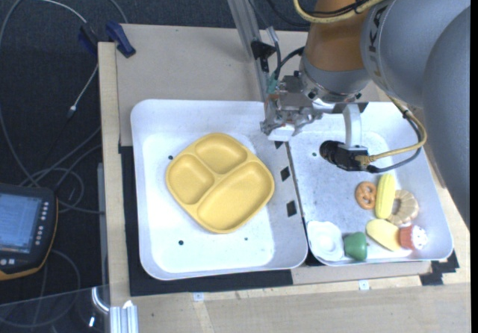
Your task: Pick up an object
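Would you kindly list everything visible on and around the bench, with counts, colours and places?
Bins: two, white, side by side on the bench.
Divided plate: one, yellow, in the left bin.
Toy food pieces: several, yellow, tan, red and orange, at the right bin's near right corner.
Green piece: one, right bin's near edge.
White piece: one, beside the green piece.
Handheld pendant: one, dark with orange trim, left of the bench.
Clamp: one, blue, bench's far left corner.
Arm: one, grey with orange band, from the right.
Gripper: one, between the bins' far ends.
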`<state>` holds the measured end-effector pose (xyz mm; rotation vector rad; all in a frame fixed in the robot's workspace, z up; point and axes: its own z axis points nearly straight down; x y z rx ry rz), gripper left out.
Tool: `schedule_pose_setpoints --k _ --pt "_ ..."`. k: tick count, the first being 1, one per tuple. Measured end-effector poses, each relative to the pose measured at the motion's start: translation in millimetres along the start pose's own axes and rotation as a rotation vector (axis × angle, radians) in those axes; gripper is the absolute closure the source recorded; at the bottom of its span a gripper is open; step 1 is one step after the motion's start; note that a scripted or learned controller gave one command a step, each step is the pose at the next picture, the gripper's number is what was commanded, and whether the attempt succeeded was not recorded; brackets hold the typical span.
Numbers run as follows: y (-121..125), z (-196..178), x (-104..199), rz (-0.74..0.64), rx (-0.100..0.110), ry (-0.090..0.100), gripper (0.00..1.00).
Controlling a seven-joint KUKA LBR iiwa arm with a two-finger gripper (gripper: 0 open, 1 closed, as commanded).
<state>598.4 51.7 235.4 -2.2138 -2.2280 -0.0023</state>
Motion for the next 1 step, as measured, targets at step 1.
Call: schedule_pose_setpoints --k 1 --pt "-6.8 9.3 46.2 0.001 0.006 0.000 1.00"
